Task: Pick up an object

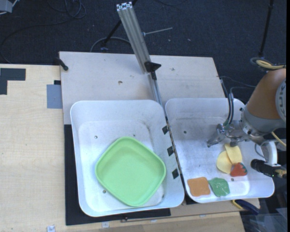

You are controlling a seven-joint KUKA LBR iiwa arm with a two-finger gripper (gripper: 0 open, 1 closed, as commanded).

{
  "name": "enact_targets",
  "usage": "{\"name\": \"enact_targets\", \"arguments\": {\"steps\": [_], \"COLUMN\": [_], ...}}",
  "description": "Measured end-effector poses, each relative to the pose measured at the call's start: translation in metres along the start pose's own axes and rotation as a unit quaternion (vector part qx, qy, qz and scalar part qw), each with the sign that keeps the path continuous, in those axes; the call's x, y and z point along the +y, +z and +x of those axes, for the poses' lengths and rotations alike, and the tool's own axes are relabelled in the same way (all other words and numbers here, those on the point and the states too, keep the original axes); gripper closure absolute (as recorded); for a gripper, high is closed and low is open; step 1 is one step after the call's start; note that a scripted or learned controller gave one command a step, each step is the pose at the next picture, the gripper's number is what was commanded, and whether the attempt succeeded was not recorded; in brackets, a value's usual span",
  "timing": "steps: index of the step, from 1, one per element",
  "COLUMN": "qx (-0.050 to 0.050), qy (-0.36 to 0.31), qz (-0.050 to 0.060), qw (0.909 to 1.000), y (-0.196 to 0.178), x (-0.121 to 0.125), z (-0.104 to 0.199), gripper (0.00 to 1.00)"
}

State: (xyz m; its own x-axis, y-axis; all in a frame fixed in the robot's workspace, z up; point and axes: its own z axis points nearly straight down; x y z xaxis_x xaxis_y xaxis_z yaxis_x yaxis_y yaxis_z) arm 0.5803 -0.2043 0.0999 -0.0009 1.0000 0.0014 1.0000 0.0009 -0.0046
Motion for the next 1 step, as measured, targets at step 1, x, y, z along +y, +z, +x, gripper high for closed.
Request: {"name": "enact_targets", "arguments": {"steps": [1], "qx": [-0.001], "qy": [0.000], "qz": [-0.002], "qw": [1.0000], "y": [-0.0129], "x": [0.0010], "z": [-0.0010], "gripper": [1.00]}}
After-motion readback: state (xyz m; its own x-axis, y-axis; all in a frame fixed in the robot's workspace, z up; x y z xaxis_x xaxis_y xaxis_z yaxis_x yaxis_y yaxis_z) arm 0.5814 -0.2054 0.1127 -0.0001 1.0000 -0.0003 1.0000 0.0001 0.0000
